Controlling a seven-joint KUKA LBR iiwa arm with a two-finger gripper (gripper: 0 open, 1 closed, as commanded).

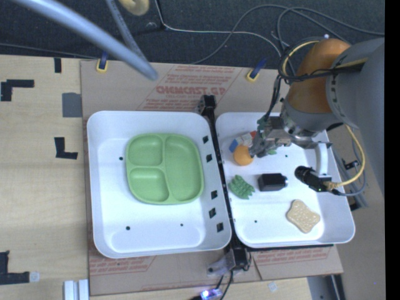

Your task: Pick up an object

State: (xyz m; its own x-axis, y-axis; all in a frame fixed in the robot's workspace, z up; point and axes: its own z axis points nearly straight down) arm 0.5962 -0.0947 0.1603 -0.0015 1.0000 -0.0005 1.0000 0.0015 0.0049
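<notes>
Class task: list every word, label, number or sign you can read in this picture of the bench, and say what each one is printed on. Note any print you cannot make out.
Red print on the cardboard sheet under the bins: several lines, all too blurred to read with confidence.
Green divided plate: no text.
Left bin and right bin: no text.
Small black box: no readable label.

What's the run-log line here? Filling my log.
gripper: right bin, beside orange ball | loose: green piece, black block, biscuit
</notes>
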